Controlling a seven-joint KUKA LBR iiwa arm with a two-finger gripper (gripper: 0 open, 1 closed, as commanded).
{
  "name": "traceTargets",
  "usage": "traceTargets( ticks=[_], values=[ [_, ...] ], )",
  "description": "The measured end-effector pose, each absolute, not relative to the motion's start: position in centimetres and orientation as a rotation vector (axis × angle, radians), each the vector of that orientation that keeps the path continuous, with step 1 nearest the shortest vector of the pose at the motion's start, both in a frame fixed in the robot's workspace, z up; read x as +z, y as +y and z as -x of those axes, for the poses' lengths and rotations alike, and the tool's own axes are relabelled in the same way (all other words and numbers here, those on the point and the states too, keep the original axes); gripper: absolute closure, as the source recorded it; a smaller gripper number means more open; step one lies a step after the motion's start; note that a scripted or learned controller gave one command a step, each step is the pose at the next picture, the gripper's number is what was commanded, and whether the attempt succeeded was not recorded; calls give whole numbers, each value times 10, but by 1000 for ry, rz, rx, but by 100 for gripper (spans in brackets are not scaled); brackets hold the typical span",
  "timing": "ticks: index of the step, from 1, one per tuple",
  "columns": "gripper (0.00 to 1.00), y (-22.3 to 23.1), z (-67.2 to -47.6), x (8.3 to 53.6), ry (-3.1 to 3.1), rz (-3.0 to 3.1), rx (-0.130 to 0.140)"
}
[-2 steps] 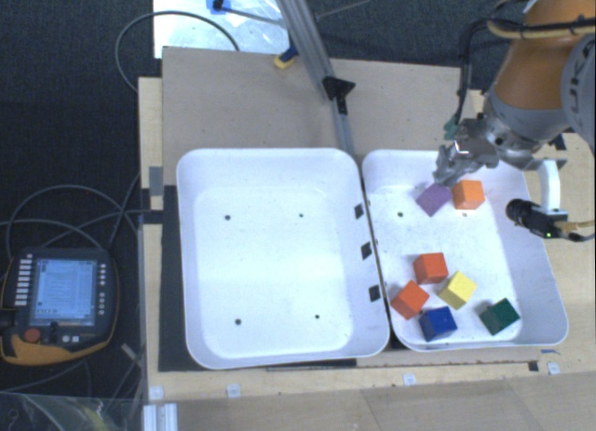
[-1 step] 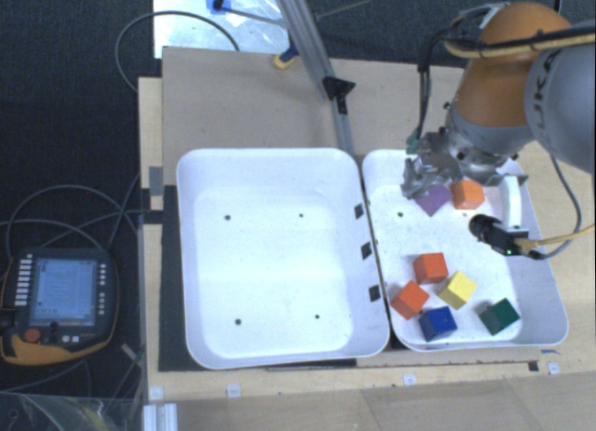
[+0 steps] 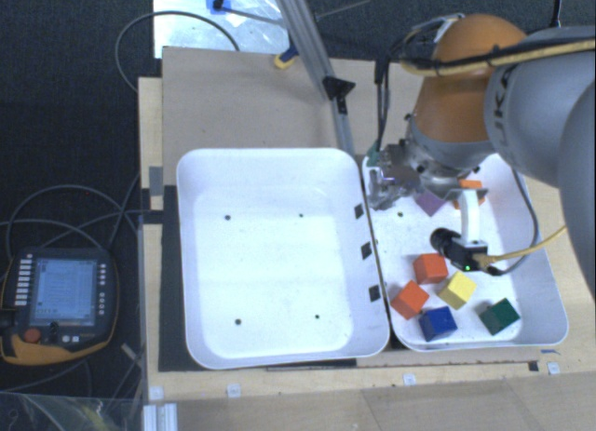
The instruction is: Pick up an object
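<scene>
Nothing is lifted yet: my gripper (image 3: 380, 189) hovers at the right bin's (image 3: 545, 303) ten o'clock corner, grip unreadable; the blocks, like the orange cube (image 3: 430, 267), wait toward five o'clock.

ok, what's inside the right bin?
Right bin holds two orange blocks, yellow, blue, green, and a purple piece. The arm covers its far end.

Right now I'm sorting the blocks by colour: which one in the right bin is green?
The green block, at the near right corner of the right bin. Its neighbours are the blue block, yellow block and two orange ones.
</scene>
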State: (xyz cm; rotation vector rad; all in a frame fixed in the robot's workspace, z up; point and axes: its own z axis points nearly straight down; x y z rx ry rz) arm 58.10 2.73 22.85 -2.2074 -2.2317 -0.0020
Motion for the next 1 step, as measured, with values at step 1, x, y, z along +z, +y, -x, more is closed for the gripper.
traceTargets(
  ticks=[1],
  values=[
    [100, 80, -572, 238, -2234, 2208, -5]
  ],
)
